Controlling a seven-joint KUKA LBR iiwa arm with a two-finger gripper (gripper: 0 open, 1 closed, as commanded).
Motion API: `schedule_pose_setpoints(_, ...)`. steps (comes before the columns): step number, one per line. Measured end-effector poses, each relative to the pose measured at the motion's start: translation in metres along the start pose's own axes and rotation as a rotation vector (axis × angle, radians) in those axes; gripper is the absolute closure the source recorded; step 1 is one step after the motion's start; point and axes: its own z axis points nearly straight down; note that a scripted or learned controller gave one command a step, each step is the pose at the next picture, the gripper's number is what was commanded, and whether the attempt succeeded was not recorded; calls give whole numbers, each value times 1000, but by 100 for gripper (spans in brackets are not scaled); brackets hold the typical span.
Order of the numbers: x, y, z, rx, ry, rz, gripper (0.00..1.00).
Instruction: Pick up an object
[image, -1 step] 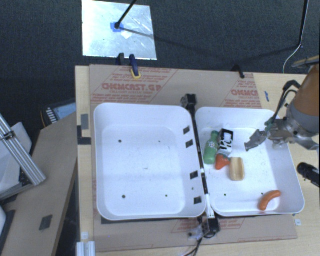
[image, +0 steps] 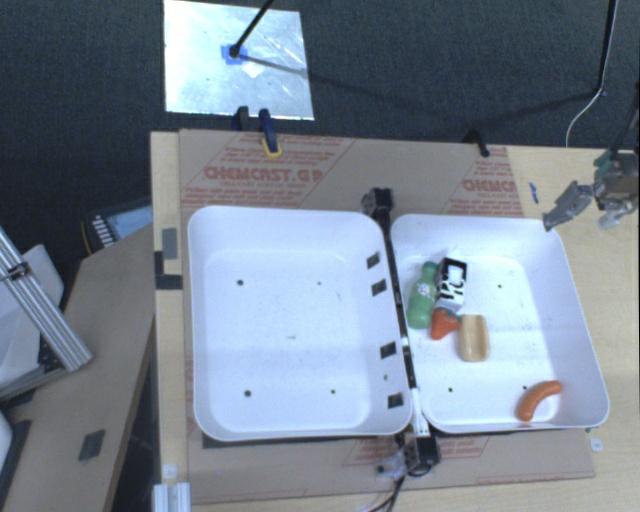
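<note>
My gripper (image: 578, 221) hangs at the far right, over the back right corner of the right bin (image: 560, 300), with its two fingers spread and nothing between them. In that bin a small cluster lies near the left wall: a green bottle (image: 426, 293), a black and white object (image: 452, 281), a small red-orange piece (image: 443, 324) and a tan bread-like piece (image: 473, 337). An orange sausage (image: 538, 399) lies alone near the front right corner. The gripper is well behind and to the right of the cluster.
The left bin (image: 290, 320) sits beside the right one, with clips along the shared divider (image: 398, 320). Both rest on a cardboard sheet (image: 270, 170). A shiny metal plate (image: 238, 60) lies beyond the bench, and an aluminium rail (image: 40, 310) stands at far left.
</note>
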Motion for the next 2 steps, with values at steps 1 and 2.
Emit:
schedule_pose_setpoints(1, -15, -112, -92, 3, 2, 8, 0)
schedule_pose_setpoints(2, -13, -108, -97, 7, 3, -1, 100)
